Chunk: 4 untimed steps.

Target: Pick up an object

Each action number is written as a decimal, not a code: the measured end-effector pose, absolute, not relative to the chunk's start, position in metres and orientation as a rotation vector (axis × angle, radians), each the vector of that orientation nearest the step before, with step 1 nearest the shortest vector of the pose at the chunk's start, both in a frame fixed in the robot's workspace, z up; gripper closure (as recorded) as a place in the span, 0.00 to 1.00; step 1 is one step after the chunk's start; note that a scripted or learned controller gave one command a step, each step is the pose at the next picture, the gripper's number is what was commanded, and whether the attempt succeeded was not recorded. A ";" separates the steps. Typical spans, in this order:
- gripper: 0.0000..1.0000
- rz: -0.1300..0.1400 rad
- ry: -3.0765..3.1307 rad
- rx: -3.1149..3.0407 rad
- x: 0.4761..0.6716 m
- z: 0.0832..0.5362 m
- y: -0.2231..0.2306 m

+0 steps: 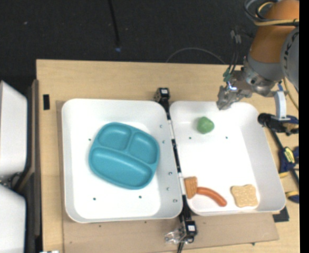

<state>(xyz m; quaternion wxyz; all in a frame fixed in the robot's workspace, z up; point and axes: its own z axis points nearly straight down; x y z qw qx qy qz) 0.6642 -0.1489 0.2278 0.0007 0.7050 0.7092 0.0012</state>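
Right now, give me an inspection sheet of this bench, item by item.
Surface: wooden bench bearing a left bin and a right bin, side by side.
Job's things: green ball near the right bin's far side; sausage, toast slice and a small orange piece along its near edge.
Clutter: blue divided plate in the left bin.
Gripper: gripper above the right bin's far edge, apart from the ball, holding nothing seen.
Cables: thin wire arcing over the bench's far edge.
Surroundings: clamps at the bench's right side; dark floor.
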 end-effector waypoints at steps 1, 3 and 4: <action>1.00 0.005 2.229 2.213 0.643 0.241 -0.097; 1.00 0.003 2.231 2.214 0.602 0.254 -0.006; 1.00 0.002 2.230 2.214 0.589 0.255 0.035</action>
